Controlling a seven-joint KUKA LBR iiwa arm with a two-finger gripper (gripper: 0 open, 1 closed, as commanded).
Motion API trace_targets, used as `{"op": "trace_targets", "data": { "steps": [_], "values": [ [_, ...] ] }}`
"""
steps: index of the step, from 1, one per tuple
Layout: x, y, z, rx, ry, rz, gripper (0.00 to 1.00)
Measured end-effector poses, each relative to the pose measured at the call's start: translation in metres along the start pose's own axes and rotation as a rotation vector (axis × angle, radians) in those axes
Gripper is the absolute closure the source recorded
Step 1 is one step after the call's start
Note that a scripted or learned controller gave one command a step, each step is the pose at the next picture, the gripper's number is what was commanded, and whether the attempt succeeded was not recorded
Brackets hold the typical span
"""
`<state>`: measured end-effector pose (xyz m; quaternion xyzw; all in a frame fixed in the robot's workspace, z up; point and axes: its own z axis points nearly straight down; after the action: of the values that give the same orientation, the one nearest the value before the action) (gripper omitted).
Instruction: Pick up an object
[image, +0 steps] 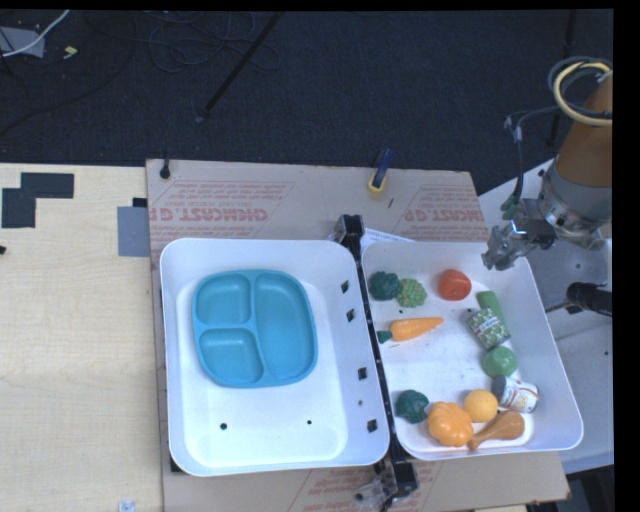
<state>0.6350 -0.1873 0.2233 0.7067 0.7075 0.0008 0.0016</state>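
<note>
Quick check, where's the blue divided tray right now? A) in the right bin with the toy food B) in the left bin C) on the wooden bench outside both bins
B: the blue divided tray lies flat in the left bin, while the toy food, such as the carrot, sits in the right bin.

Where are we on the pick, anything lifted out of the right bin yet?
Nothing looks picked. The gripper sits over the right bin's upper right rim, with no item seen at it. The tomato, carrot and other toy foods lie in that bin. The descent, grasp and lift are all left.
</note>
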Motion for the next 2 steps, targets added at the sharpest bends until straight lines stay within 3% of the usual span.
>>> {"op": "trace_targets", "data": {
  "steps": [2],
  "values": [
    [0.067, -0.066, -0.015, 0.008, 0.003, -0.002, 1.00]
  ]
}}
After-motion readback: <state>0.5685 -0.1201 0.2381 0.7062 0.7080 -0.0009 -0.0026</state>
